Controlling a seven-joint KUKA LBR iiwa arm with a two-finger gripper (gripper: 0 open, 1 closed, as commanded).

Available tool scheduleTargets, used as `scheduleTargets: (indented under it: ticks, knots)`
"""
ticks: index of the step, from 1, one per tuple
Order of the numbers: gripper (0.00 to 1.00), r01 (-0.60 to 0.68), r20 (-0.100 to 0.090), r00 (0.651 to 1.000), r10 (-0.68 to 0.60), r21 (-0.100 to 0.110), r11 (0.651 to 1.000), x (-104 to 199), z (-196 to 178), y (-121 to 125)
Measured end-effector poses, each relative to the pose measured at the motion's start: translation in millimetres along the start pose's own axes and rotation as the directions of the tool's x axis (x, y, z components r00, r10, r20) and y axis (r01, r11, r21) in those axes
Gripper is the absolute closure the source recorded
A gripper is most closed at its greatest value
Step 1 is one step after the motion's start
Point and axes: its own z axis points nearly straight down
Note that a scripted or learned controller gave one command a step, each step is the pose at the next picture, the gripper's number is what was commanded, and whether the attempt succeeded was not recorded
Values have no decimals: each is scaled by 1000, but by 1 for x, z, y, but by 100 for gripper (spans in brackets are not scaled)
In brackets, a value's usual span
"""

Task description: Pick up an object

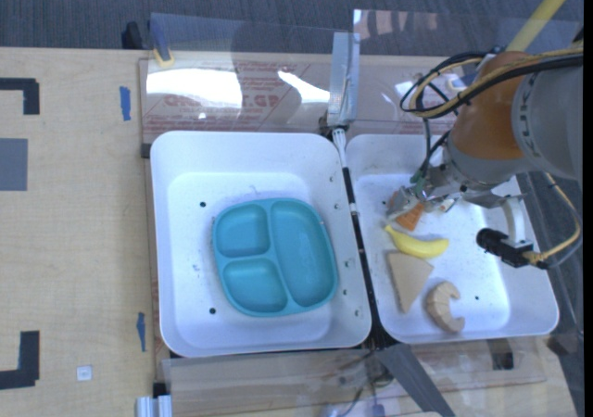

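Though curved, banana (418, 243) lengthwise left-right

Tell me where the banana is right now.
The banana lies in the right bin, just below the gripper and an orange piece, above the tan wedge.

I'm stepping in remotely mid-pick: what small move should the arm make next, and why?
Probably a short straight lift. The hand sits low in the right bin, right at the orange piece, just above the banana. Raising it would show whether anything comes up with it.
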Motion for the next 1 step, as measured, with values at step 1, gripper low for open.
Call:
scheduleTargets:
  ticks: [1]
  knots:
    - [100,-74,-1,997,74,3,997,47,-90,3]
